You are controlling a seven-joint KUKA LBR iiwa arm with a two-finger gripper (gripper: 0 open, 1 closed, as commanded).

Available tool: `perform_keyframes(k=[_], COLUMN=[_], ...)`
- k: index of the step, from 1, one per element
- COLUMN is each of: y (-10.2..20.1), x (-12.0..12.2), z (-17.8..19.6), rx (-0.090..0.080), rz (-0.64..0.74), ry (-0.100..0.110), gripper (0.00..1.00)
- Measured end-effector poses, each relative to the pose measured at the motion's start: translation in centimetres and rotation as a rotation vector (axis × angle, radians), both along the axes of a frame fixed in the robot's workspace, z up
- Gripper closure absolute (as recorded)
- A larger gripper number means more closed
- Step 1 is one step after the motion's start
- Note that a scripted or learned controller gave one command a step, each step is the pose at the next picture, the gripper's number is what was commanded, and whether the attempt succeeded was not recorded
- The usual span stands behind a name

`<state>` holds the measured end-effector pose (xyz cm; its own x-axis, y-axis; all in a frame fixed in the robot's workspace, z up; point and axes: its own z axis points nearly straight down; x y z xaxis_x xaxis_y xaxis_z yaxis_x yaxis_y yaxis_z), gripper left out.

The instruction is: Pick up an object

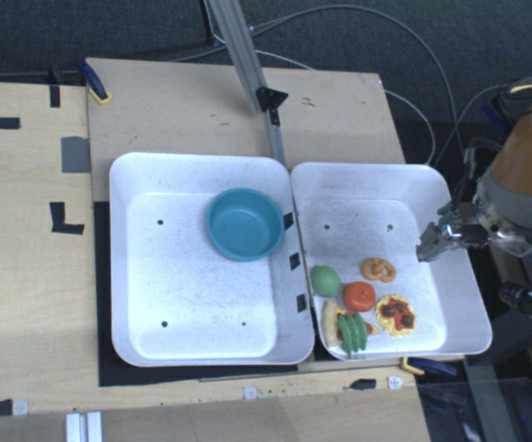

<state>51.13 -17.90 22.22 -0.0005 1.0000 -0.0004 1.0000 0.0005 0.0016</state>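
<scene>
Landmark for all places here: the right bin (390,184), one of two shallow white bins side by side on a wooden bench (27,173).

Nearest the viewer, in the right bin's front part, sits a cluster of toy foods: a green pea pod (352,331) against a pale yellow piece (330,319), a small pizza slice (396,314) beside them, a red tomato (359,296) just behind, a green ball (325,280) toward the bin's left wall, and a brown pretzel (377,269) behind the tomato.

Farther back, the right bin's floor is bare white, giving open room up to its far rim.

At the right bin's right edge, the gripper (434,246) hangs just over the rim, apart from the foods; whether it is open or closed cannot be told.

Left of the right bin, the left bin (192,334) holds a blue bowl (245,224) toward its back right, with bare floor around it.
</scene>
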Motion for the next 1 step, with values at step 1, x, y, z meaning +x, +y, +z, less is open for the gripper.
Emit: perform_keyframes(k=[1], y=[5.08], x=[-0.53], z=[0.79], rx=[0.001], rz=[0.004], ry=[0.001], gripper=[1.00])
